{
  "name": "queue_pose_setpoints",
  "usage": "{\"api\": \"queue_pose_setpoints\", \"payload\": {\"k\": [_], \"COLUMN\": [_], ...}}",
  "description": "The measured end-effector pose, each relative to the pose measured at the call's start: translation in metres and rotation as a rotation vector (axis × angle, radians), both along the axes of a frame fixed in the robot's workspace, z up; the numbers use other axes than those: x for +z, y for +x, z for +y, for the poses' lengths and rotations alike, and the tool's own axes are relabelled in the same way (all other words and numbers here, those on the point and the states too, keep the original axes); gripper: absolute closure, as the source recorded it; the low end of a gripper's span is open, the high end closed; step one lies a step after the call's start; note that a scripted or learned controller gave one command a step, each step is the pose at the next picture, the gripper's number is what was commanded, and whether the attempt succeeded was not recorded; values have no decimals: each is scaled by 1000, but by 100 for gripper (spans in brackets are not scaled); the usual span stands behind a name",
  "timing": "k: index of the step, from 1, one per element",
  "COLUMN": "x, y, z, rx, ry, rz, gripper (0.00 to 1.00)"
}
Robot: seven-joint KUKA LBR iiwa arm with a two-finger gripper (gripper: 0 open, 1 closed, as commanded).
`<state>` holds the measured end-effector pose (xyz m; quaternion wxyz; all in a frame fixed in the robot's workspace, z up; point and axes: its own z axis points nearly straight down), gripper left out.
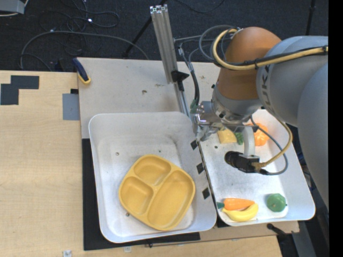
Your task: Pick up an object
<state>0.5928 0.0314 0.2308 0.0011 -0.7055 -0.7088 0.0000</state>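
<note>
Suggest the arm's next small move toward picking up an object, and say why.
Probably a short straight descent. The grey arm's wrist hangs over the upper end of the right white bin, and a pale yellow toy piece lies just beneath it. The orange carrot on the yellow banana and the green toy lie farther off.

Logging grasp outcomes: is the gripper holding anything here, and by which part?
Cannot be told. The arm's wrist hides the gripper over the right bin; a pale yellow object shows just below the wrist, but no grip on it shows.
</note>
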Motion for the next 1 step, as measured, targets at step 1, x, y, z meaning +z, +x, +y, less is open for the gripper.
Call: {"api": "queue_pose_setpoints", "payload": {"k": [1], "x": [8], "y": [8], "z": [55], "rx": [0], "ry": [0], "rz": [0], "gripper": [100]}}
